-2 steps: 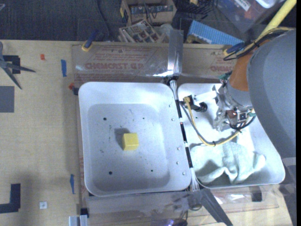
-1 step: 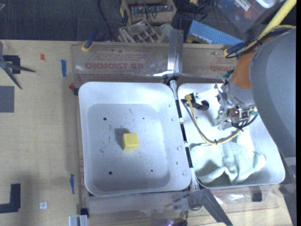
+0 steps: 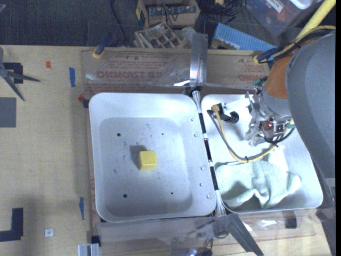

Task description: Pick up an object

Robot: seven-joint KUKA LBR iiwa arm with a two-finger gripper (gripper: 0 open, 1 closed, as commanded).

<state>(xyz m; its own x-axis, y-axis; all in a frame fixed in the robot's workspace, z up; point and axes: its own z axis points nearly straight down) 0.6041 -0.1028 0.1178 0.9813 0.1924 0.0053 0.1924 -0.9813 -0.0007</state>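
A small yellow block (image 3: pixel 148 160) lies near the middle of the left bin (image 3: pixel 106 111). A crumpled white cloth (image 3: pixel 261 184) fills the near part of the right bin (image 3: pixel 314 196). My gripper (image 3: pixel 255 137) hangs over the right bin's middle, just above the far edge of the cloth and well to the right of the block. The grey arm with its orange band (image 3: pixel 274 81) hides the bin's far right corner. I see nothing held in the gripper.
A yellow and black cable (image 3: pixel 230 143) loops from the right bin's far left corner across its floor toward the gripper. A raised divider (image 3: pixel 205 143) separates the two bins. Clutter and boxes stand beyond the bench's far edge.
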